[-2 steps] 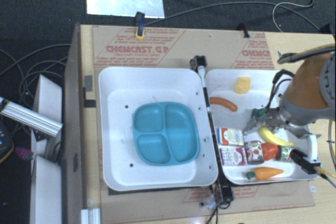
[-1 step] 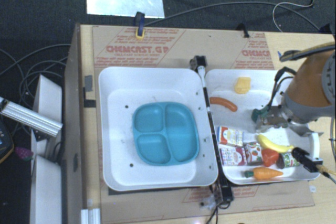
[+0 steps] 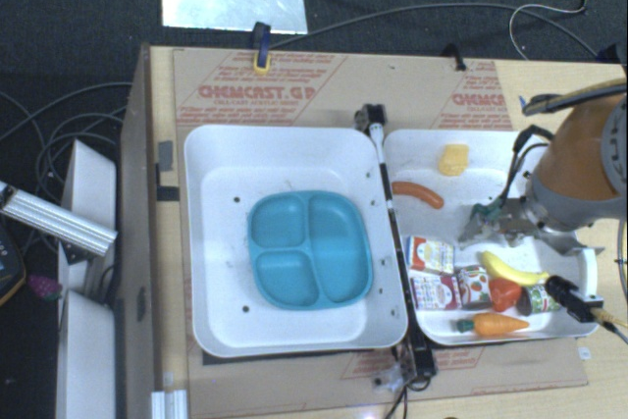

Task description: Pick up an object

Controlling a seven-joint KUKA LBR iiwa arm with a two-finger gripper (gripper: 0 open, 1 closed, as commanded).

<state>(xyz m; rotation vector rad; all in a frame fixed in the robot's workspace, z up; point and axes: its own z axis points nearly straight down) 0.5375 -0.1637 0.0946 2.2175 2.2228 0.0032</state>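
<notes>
- We see the claw [image 3: 483, 219] low in the right bin [image 3: 491, 157], over bare floor near its middle; we cannot tell its state.
- A banana [image 3: 510, 269], cartons [image 3: 432, 255], red pepper [image 3: 503, 294] and carrot [image 3: 494, 324] crowd the bin's front edge.
- A sausage [image 3: 417, 194] and yellow piece [image 3: 453, 160] lie toward the back.
- The left bin [image 3: 221, 162] holds a blue divided plate [image 3: 309, 245].

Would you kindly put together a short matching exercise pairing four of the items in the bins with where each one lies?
Things:
1. blue divided plate
2. sausage
3. banana
4. carrot

Places:
A. near front edge of right bin
B. left bin, in the middle
C. right bin, beside the divider, toward the back
D. right bin, just in front of the gripper

Pairs: 1-B, 2-C, 3-D, 4-A
</notes>
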